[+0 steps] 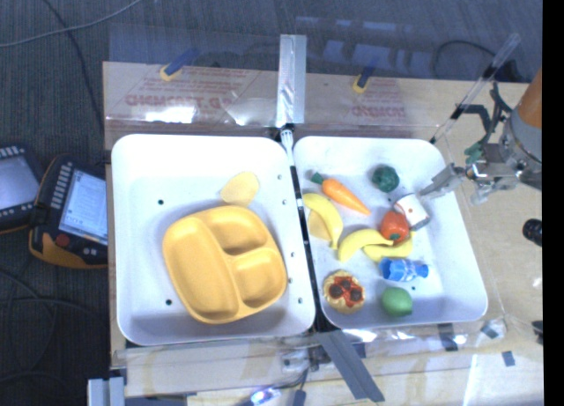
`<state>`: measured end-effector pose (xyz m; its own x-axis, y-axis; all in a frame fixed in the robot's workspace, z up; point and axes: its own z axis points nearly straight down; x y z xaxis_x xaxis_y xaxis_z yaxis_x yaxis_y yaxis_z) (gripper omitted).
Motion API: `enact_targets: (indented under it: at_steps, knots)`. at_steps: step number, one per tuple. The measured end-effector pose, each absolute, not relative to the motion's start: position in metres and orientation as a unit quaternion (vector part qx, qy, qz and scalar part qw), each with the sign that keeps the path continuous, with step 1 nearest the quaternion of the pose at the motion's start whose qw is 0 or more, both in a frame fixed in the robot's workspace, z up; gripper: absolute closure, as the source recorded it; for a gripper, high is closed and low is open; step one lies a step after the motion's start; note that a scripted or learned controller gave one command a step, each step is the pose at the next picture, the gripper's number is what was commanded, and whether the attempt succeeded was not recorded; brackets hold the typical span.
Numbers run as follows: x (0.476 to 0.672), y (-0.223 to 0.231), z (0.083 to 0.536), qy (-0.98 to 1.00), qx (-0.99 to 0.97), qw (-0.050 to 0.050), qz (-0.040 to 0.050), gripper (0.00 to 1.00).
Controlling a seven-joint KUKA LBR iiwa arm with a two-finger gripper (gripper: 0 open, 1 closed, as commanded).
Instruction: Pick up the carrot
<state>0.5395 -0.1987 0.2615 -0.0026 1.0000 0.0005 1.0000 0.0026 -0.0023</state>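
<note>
Light is even and fairly bright, falling from above, so the two shallow white plastic bins (pixel 132 246) read almost blown out, with little detail on their walls. Shadows are soft and short, hugging the yellow compartment tray (pixel 225 263) on its lower side. A strip of clear plastic sheet (pixel 211 100) behind the bins catches pale glare. The dark grey carpet (pixel 88 8) stays dim. The whole picture is slightly soft, small objects lacking crisp edges.

The carrot (pixel 345 195) lay in the right bin (pixel 458 246) near its back left corner, a banana (pixel 322 216) just before it. A divided tray (pixel 225 262) sat in the left bin (pixel 141 184), toward its front edge
</note>
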Motion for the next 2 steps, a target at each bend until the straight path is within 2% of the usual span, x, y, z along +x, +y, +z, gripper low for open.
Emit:
enact_targets:
  at_steps: [1, 2]
  knots:
    - [0.548, -0.145, 0.166, -0.713, -0.701, 0.001, 0.0009, 0.0]
    - [0.552, -0.119, 0.106, -0.693, -0.721, 0.001, 0.0003, 0.0]
